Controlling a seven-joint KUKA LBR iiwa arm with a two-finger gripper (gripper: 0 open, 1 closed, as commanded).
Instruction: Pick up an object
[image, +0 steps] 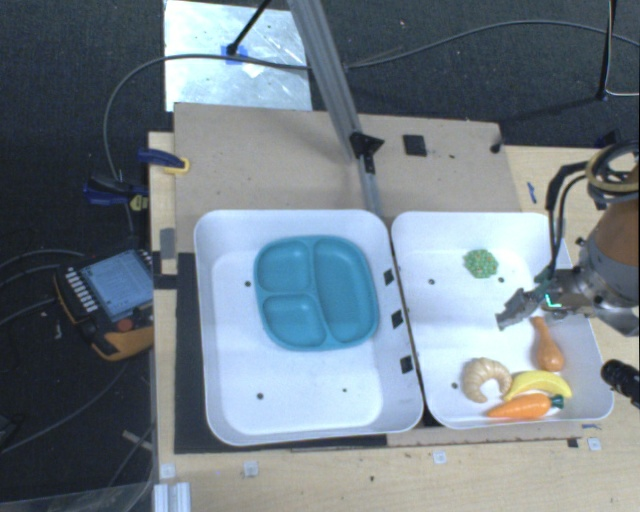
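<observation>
Camera view from above the bench: my grey two-finger gripper (522, 308) hangs over the right shallow white plastic bin (440, 250), and I cannot tell how its grip stands. No writing can be read anywhere. That bin holds a small green knobbly ball (481, 263) towards its far side, an orange gourd-shaped toy (547, 348) just near of my gripper, and, along the near wall, a tan croissant (484, 376), a yellow banana (540, 383) and an orange carrot (522, 406). Lying in the left white bin (230, 330) is a blue three-compartment plastic tray (315, 291).
</observation>
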